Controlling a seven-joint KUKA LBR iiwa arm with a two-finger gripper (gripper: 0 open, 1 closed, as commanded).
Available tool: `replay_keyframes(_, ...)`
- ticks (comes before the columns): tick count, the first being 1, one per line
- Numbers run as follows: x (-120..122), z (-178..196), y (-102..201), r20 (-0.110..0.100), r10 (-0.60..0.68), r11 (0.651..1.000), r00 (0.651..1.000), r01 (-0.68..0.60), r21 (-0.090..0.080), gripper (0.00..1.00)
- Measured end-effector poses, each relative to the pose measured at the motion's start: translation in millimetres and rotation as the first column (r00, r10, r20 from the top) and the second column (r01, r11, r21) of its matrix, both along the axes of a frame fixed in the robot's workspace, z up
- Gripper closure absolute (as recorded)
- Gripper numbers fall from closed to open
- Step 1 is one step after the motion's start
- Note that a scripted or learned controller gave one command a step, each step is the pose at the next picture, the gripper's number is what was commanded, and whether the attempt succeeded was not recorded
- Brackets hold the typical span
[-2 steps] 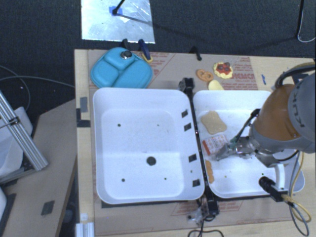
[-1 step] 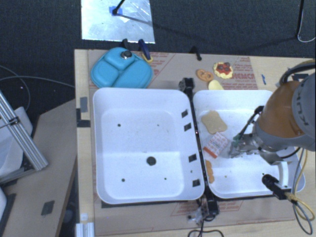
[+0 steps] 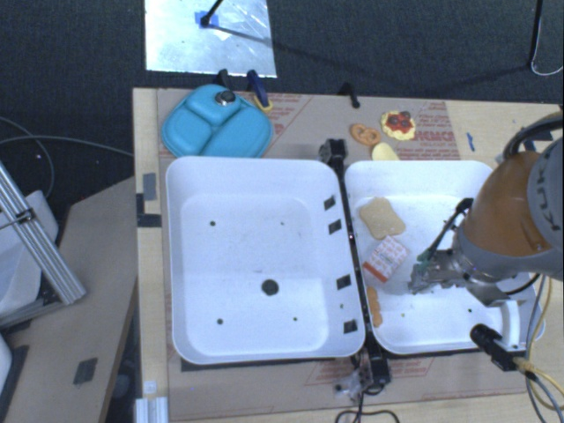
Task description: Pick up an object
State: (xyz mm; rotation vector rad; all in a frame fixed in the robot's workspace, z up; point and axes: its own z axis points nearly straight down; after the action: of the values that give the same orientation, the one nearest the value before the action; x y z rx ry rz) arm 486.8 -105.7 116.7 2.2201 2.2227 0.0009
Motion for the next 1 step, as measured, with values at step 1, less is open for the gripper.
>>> replay_keyframes(1,29.4,-30.6,-31.2,-0.001,0.001,1.0,1.0,-0.001,0.006,1.0)
